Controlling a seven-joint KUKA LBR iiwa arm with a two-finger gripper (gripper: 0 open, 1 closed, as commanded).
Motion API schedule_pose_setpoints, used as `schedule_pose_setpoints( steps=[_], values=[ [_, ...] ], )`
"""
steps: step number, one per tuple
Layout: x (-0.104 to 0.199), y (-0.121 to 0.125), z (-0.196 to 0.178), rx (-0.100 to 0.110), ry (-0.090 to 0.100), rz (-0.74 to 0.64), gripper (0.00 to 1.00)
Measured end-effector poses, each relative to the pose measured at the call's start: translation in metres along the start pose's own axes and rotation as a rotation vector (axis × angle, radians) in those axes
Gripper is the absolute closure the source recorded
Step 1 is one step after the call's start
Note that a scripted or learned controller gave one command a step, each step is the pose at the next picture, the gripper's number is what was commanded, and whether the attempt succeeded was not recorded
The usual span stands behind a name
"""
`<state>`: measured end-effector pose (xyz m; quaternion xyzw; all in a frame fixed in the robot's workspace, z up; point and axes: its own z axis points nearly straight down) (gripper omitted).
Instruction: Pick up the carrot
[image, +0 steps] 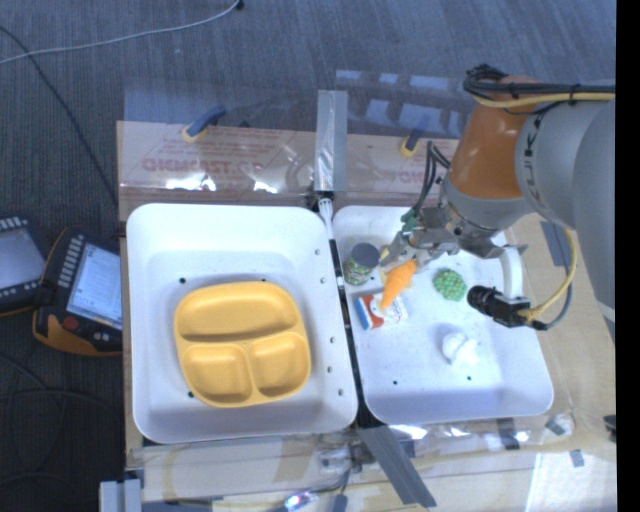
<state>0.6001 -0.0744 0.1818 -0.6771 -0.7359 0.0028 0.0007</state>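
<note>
Nearest the camera, the yellow three-compartment plastic tray (241, 340) sits in the left white bin (150, 300). Further back, in the right white bin (520, 385), the small orange carrot (398, 279) lies just beside a red-and-white packet (377, 310). My gripper (428, 236) hovers right above it; its grip I cannot tell. The lift remains undone, I judge.

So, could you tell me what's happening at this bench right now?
The KUKA arm has reached into the right bin, with its end effector just above the carrot, which lies on the bin floor beside a red and white packet. A green broccoli piece, a small white item and a can lie nearby. The left bin holds a yellow divided tray.
</note>
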Motion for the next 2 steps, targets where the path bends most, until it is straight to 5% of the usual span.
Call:
schedule_pose_setpoints(
  steps=[1, 2],
  values=[
    [-0.031, -0.011, 0.056, 0.001, 0.002, -0.099, 1.00],
    [-0.007, 0.033, 0.000, -0.001, 0.000, -0.281, 1.00]
  ],
)
